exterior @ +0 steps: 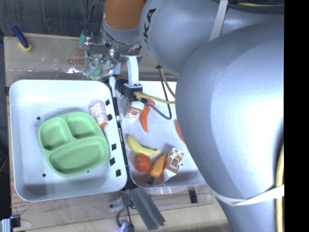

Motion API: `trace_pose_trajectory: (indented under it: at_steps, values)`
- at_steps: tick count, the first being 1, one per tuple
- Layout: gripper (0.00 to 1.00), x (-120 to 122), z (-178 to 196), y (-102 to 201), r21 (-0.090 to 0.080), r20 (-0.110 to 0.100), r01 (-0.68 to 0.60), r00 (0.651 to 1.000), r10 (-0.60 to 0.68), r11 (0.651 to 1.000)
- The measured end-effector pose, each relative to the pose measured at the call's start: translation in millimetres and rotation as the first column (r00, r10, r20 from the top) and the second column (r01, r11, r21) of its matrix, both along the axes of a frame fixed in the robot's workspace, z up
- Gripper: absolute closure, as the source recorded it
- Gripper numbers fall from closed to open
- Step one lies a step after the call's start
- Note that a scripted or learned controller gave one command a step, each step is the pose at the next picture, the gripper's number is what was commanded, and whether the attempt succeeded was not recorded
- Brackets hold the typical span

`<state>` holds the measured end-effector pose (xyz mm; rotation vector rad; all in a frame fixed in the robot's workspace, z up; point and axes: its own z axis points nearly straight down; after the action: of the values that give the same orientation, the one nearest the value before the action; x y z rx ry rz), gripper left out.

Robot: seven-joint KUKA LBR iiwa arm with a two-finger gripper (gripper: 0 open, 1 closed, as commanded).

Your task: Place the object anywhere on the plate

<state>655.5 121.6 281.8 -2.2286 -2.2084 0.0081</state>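
A green divided plate (72, 143) lies in the left white bin (19, 129). A small white and orange packet (99, 113) rests in that bin, just off the plate's upper right rim. My gripper (99, 67) hangs under the orange wrist band, over the back edge of the left bin near the wall between the bins. A pale greenish shape (95, 71) shows at the gripper; whether it is held is unclear. The gripper is well behind the plate and apart from it.
The right bin (159, 182) holds a small box (132, 113), a red-orange pepper (145, 118), a banana (140, 148), a tomato (142, 163), a carrot (158, 166) and another small box (175, 159). The grey arm covers the right side of that bin.
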Motion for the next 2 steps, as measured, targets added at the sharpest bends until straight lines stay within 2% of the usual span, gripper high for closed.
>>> trace_pose_trajectory:
  at_steps: [1, 2]
  values:
    - [1.0, -93.1, -36.6, -64.7, 0.0, 0.002, -0.059, 0.998, 0.059, 0.998]
    - [0.0, -93.0, -36.6, -64.7, 0.0, 0.002, -0.059, 0.998, 0.059, 0.998]
